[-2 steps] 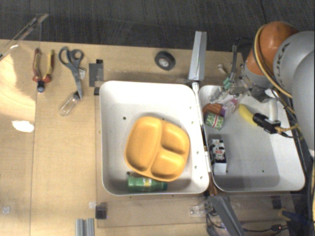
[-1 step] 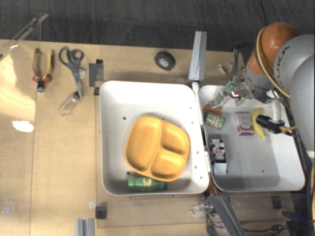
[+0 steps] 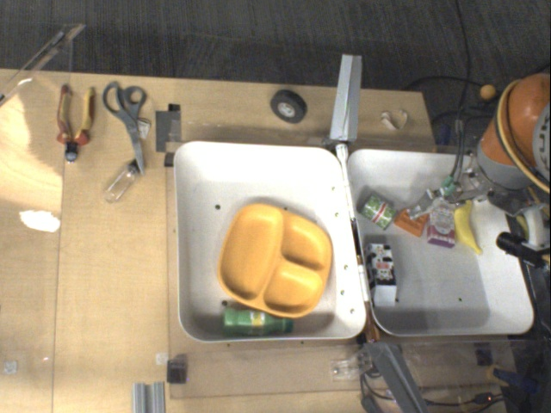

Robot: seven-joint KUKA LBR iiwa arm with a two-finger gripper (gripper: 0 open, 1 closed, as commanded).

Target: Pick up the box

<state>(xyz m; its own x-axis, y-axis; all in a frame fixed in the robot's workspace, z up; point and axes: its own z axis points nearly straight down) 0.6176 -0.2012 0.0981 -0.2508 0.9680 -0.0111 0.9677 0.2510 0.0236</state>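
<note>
Small dark box (image 3: 381,265), seemingly flat, against right bin's left wall.

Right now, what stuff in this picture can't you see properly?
- Gripper: too small and tangled in the camera view to tell whether it grips anything.
- Green bottle: partly covered by the yellow tray in the left bin.
- Box: its print is too small to read.
- Arm: cut off by the right edge.
- Purple packet: blurred, so I can't name it.
</note>
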